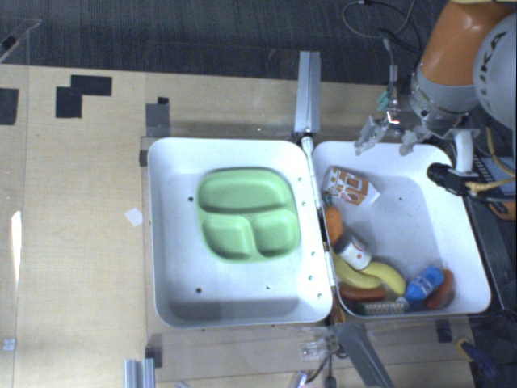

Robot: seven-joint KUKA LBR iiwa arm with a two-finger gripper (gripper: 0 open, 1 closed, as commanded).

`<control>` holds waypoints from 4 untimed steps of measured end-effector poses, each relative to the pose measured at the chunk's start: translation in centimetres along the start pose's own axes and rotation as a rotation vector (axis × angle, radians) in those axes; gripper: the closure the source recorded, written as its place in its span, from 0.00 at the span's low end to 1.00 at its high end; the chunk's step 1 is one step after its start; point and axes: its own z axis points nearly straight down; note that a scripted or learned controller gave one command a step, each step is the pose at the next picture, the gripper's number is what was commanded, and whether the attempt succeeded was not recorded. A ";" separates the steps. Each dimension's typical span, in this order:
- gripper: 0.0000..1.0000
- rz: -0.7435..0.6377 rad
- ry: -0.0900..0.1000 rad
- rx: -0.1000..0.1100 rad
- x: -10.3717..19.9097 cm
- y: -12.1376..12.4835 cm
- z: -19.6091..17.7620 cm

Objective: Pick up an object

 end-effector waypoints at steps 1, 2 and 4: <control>0.00 -0.021 0.000 -0.003 3.7 1.7 -2.4; 0.00 -0.055 0.001 -0.003 9.4 1.7 -5.4; 0.00 -0.303 -0.011 -0.032 -1.8 0.7 11.3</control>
